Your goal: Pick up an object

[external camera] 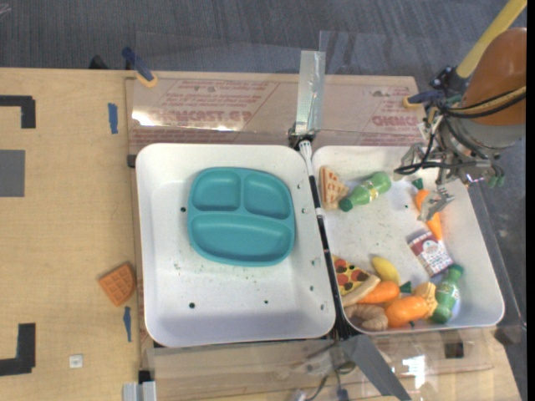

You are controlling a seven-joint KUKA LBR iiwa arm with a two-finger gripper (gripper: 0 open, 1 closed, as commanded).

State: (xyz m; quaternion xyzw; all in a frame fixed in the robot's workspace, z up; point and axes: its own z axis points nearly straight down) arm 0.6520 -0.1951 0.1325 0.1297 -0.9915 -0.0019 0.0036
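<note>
Camera view: the gripper point(440, 197) hangs over the far right part of the right bin point(489, 266), its thin metal parts tangled with dark cables, and whether it is clenched or released cannot be told. Just below its tip lies a small orange carrot-like piece point(434, 224), touching or nearly touching it; contact is too fine to make out. Beside that, toward the bin's right edge, sits a small maroon and white packet point(430, 252). A green bottle point(366, 190) lies tilted near the bin's far left corner, next to a waffle slice point(331, 187) leaning at the left wall. Along the near edge crowd a pizza slice point(351, 279), a yellow banana-like piece point(385, 267), an orange vegetable point(407, 308) and a second green bottle point(446, 295); they overlap, so their outlines blur together. The left bin point(167, 307) carries a teal divided plate point(242, 215). On the bench's left side lies another waffle piece point(118, 283). The arm's orange band point(500, 78) is cut off at the right edge.
</note>
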